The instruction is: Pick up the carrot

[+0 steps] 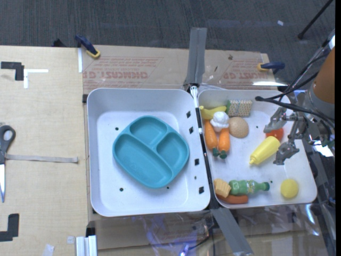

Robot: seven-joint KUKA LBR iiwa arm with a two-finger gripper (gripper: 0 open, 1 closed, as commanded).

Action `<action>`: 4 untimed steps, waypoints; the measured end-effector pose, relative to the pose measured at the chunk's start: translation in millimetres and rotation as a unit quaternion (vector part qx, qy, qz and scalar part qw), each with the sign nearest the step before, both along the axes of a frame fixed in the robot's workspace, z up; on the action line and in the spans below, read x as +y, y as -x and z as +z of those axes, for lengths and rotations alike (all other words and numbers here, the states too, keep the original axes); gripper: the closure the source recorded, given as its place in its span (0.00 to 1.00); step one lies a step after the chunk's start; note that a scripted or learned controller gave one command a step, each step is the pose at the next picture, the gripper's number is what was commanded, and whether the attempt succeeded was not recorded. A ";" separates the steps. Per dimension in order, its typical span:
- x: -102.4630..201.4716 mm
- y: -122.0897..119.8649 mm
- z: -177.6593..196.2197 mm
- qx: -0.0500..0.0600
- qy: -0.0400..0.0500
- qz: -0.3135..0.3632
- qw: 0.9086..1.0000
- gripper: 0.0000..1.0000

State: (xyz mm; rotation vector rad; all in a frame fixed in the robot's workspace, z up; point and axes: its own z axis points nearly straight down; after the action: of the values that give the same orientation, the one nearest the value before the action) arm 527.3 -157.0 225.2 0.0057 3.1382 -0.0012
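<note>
Two shallow white bins sit side by side on the desk (42, 121). The left bin (98, 196) carries a teal divided plate (151, 151), lying flat and turned at an angle, with three compartments. The right bin (306, 169) carries the toy food.

The carrot (211, 136) lies near the left wall of the right bin, in its upper half, with its green tip towards the near side. A second orange carrot-like piece (224, 141) lies touching it on the right. A white mushroom-shaped toy (219, 121) rests over the upper ends of both, with a yellow banana (212, 111) just above and a tan egg (238, 127) just to the right. A pale waffle-textured block (240, 108) sits near the far wall.

Towards the middle of the bin a yellow squeeze bottle (264, 151) lies tilted, with a red piece (275, 133) partly hidden behind it. Along the near side lie a green bottle (248, 186), an orange-red piece (234, 199) under it, and a yellow ball (289, 188) in the near right corner.

The gripper (282, 140) hangs over the right part of the right bin, just beside the squeeze bottle and well apart from the carrot. Its two fingers (274, 122) stand spread apart with nothing between them. Black cables run from the wrist to the right
</note>
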 end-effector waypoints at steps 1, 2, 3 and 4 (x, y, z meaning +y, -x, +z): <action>62.1 -11.6 -132.2 -0.001 0.000 -0.027 1.000 0.00; 56.2 -67.7 -132.2 -0.001 0.000 -0.126 0.992 0.00; 59.4 -103.4 -135.3 0.007 0.000 -0.239 0.971 0.00; 53.2 -112.9 -137.5 0.016 0.007 -0.355 0.935 0.00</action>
State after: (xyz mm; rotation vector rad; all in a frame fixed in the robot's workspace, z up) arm 640.3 -103.8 87.8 1.1320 2.9610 -0.0248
